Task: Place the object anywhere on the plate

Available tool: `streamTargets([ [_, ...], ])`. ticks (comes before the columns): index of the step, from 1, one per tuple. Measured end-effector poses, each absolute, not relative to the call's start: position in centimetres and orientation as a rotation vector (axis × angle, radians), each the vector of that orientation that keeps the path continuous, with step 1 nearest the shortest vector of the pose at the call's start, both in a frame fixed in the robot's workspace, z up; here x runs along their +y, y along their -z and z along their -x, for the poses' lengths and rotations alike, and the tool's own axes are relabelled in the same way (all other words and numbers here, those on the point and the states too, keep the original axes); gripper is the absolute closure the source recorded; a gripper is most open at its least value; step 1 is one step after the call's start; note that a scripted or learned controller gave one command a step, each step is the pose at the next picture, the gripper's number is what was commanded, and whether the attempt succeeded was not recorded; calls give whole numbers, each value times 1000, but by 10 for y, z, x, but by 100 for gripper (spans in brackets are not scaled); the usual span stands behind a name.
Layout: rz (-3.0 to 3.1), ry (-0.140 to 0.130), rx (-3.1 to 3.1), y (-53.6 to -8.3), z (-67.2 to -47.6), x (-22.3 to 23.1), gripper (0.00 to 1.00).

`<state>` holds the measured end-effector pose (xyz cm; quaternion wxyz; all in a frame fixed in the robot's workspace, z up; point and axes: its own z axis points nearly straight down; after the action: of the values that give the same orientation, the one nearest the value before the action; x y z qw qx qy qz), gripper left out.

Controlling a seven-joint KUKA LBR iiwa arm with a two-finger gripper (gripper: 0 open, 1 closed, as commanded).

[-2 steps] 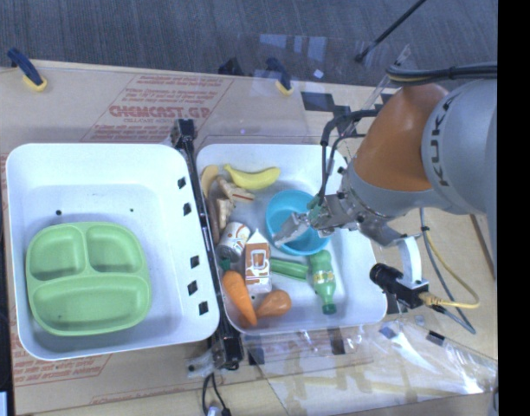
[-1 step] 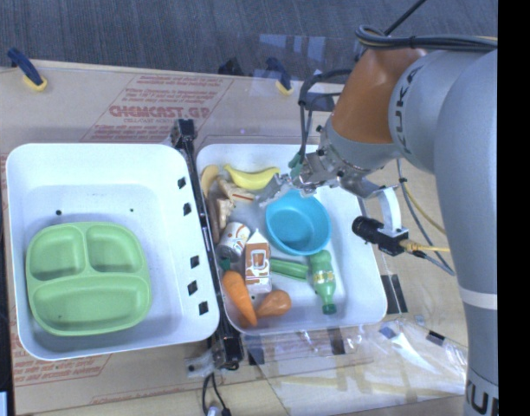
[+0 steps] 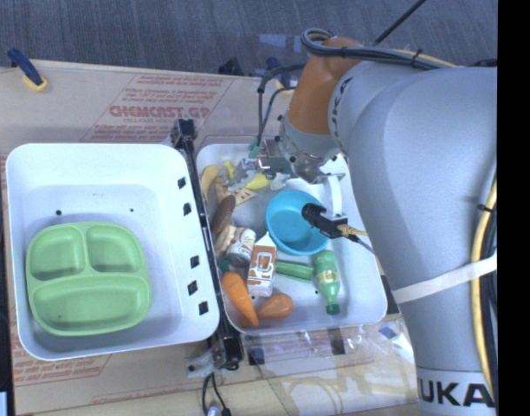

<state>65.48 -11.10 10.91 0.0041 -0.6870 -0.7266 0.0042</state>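
Down at the near edge, a carrot [image 3: 240,297] and green bottle [image 3: 327,280] lie jumbled in the right bin [image 3: 369,306]; the green plate [image 3: 87,276] waits bare in the left bin [image 3: 40,167]. Farther back, the gripper [image 3: 263,167] dips among the clutter by the banana [image 3: 210,180], likely hunting a pick; its grip I can't tell.

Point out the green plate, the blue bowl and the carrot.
green plate [image 3: 87,300]: camera view, on its large lower compartment.
blue bowl [image 3: 291,219]: camera view, on its inner hollow.
carrot [image 3: 240,298]: camera view, on the middle of its orange body.
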Motion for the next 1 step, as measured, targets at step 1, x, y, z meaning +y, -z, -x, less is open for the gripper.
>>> streamTargets([
  [1, 2315, -3, -2123, -195, -658, -29, 0],
])
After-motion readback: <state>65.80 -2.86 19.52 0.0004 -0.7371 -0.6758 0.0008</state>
